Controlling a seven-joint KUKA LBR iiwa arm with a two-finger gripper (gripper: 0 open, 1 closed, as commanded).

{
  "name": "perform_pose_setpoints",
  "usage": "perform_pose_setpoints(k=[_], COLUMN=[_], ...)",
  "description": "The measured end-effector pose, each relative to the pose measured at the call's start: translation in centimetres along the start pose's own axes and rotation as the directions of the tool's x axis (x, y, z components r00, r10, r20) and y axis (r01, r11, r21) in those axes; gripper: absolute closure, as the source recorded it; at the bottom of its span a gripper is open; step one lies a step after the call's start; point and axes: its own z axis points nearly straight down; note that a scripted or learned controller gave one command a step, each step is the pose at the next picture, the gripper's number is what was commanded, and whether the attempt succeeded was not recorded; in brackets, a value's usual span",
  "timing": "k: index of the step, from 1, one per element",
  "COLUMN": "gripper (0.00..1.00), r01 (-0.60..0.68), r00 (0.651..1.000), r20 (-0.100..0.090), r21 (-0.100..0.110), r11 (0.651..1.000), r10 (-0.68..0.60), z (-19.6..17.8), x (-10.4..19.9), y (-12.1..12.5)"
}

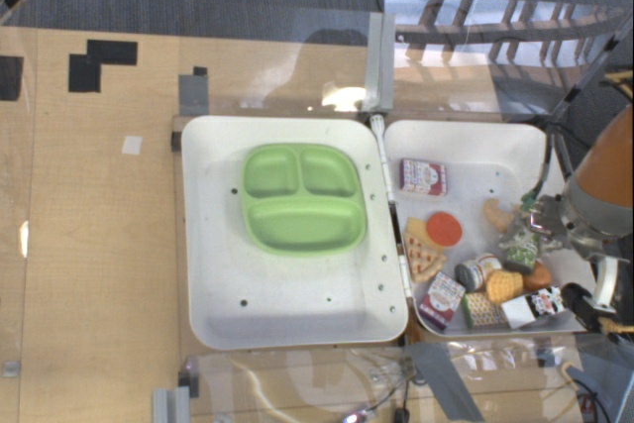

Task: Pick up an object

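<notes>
Camera view, fixed overhead. Gripper [528, 225] sits at the 3 o'clock side of the right bin [466, 146], above a green-leafed item [519, 253]; whether it grips anything cannot be told. Small objects cluster toward that bin's 5 o'clock corner. Left bin [208, 243] bears a green divided plate [302, 198].

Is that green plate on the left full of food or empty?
Empty. The green plate lies flat in the left bin, and all three of its compartments show bare green. The food items lie in the right bin.
</notes>
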Motion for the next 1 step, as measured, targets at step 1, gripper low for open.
perform_pose_setpoints(k=[1], gripper=[1.00], r01=[0.037], r00=[0.999], r20=[-0.002], r21=[0.012], r11=[0.999], r10=[-0.037], z=[-8.44], x=[8.05], y=[2.94])
